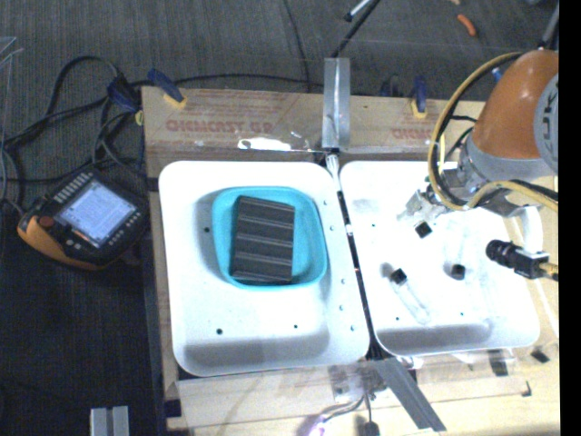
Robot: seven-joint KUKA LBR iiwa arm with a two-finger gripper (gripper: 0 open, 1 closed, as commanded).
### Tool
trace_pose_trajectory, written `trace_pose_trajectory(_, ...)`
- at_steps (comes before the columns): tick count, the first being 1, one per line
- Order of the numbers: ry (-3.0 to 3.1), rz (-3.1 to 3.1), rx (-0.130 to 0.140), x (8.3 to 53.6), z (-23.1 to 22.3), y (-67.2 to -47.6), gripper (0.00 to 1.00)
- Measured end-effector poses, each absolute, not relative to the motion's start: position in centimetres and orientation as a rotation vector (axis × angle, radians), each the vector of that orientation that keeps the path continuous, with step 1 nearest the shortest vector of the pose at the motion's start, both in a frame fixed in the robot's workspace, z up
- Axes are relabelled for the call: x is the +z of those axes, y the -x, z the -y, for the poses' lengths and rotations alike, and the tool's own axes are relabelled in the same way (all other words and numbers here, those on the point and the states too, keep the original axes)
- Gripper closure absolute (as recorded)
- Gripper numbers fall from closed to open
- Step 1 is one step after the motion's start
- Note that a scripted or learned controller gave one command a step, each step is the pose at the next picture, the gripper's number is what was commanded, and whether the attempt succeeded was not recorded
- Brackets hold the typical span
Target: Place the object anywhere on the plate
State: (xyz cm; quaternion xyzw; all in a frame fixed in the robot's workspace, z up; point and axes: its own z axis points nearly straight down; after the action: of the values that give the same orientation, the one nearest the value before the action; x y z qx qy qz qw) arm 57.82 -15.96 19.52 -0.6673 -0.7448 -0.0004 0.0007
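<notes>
Across your wooden bench (227,123), the dark grey ribbed rectangular block (263,240) is already lying flat on the blue plastic plate (311,243) in the left white bin (195,334), which is likely why the gripper (427,272) is hanging over the right white bin (472,334) with fingers spread and empty.

— How is the light over the bench (272,121)?

— Even and fairly bright from overhead; the two white bins (263,334) glare almost to blankness, and soft shadow lines their inner walls.

— Sharpness?

— Soft throughout. The dark carpet (136,16) shows grain, the orange-banded arm (522,98) is slightly blurred, and small parts in the right bin (454,330) are perhaps too smeared to read.
</notes>
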Motion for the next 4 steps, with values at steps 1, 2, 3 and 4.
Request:
trace_pose_trajectory(1,1.999,2.421,0.003,19.7,8.7,-52.9,1.0)
trace_pose_trajectory(2,2.0,2.42,0.002,19.7,8.7,-52.9,0.0)
trace_pose_trajectory(3,1.902,2.501,0.003,26.7,14.4,-48.4,0.0)
trace_pose_trajectory(4,1.258,2.879,0.0,18.9,21.6,-49.5,0.0)
